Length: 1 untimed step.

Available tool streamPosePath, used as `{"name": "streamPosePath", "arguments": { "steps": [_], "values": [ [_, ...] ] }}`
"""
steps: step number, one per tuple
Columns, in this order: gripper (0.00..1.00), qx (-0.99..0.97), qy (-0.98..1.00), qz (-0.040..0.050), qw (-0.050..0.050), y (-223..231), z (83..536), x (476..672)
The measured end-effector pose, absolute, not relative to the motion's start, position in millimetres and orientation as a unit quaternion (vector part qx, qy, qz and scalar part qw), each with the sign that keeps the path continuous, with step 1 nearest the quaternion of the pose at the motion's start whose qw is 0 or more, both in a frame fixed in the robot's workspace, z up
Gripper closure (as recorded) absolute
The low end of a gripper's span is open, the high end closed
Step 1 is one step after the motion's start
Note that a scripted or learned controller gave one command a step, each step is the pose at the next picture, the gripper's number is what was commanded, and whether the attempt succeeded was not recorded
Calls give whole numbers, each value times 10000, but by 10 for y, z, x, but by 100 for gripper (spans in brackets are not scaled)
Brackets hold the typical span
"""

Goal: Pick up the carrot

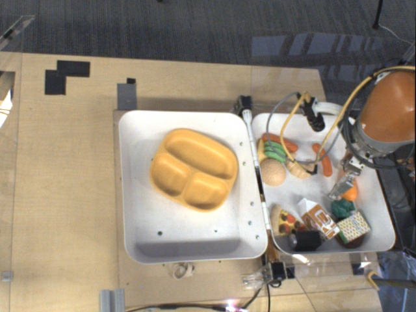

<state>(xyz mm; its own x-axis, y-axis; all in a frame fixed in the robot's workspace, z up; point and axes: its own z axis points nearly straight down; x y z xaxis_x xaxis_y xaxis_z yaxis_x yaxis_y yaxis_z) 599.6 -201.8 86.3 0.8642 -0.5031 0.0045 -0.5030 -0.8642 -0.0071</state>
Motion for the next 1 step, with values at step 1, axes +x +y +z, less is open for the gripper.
{"name": "streamPosePath", "arguments": {
  "steps": [1],
  "values": [
    [0,-9863,1650,-44,14,-2050,866,5572]
  ]
}}
